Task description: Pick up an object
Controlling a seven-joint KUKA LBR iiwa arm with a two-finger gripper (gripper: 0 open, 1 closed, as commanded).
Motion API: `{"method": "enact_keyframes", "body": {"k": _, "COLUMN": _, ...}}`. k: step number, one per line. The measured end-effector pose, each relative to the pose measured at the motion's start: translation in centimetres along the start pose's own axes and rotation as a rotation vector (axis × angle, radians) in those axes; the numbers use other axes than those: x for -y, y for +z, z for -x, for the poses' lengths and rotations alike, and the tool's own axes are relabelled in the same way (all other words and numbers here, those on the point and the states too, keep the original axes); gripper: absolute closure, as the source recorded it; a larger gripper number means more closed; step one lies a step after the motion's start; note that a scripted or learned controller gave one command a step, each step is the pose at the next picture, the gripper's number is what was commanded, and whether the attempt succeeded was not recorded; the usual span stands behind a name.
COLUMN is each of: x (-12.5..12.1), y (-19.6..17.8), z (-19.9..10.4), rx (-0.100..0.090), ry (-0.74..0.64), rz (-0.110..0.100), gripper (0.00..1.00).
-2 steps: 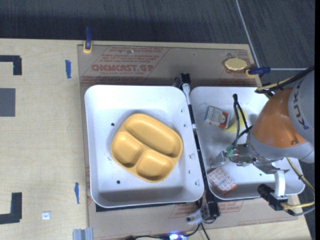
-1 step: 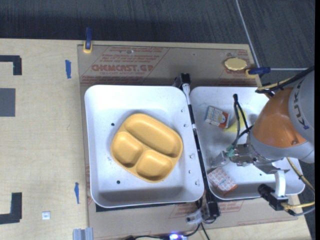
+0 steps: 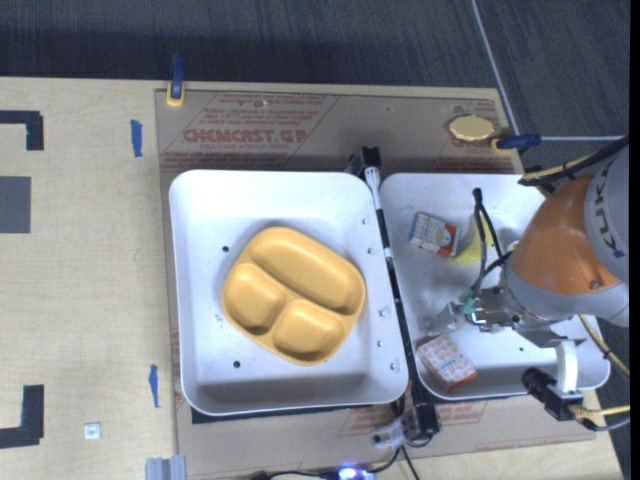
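Carton [image 3: 432, 233] in right bin [image 3: 420, 193] | end effector [image 3: 462, 311] nearby | grip state unclear

Two shallow white bins sit side by side: the left bin [image 3: 190, 268] and the right bin [image 3: 420, 198]. One yellow three-compartment tray [image 3: 292, 293] lies in the left bin. The right bin holds three items: one small carton [image 3: 430, 233], one yellow object [image 3: 470, 248], and one patterned box [image 3: 447, 360]. One robot arm [image 3: 570, 253] enters from the frame's right.

I identify a robotics lab: plywood bench [image 3: 80, 268] with tape markers, two white bins [image 3: 195, 268], clamps and loose cabling
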State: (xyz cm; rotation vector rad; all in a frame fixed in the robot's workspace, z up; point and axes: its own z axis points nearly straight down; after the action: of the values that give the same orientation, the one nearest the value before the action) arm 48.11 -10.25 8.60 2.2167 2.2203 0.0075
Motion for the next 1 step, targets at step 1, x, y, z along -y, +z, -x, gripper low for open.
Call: {"method": "enact_keyframes", "body": {"k": 1, "x": -0.02, "y": -0.01, "z": -0.72, "rx": 0.003, "ry": 0.002, "rz": 0.000, "gripper": 0.00}}
